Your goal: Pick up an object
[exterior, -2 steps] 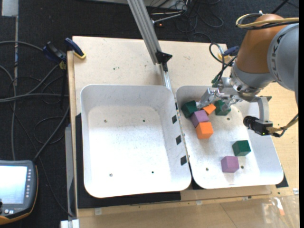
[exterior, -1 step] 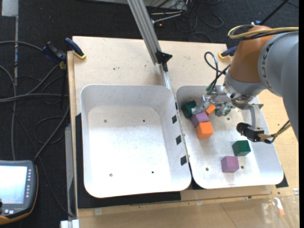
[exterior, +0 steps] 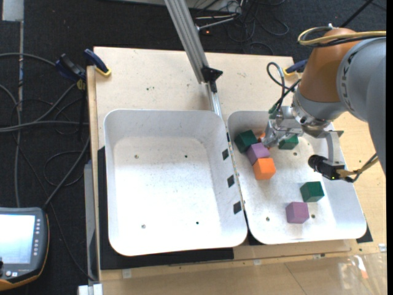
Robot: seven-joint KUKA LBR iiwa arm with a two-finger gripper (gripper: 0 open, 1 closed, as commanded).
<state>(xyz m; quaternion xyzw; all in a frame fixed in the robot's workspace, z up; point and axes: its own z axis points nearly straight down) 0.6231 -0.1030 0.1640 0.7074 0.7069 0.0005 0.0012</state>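
My gripper low over far-left part of right bin, amid cluster: green block, purple block, orange block, green piece just right of it. Cannot tell whether anything is grasped.

Blocks look like small rigid cubes, matte, probably light, not fragile. Best grip judged: flat opposite faces. Cluster touching, so little finger room.

Easier targets nearer: lone green cube, purple cube, well apart. Bin smooth white plastic, shallow.
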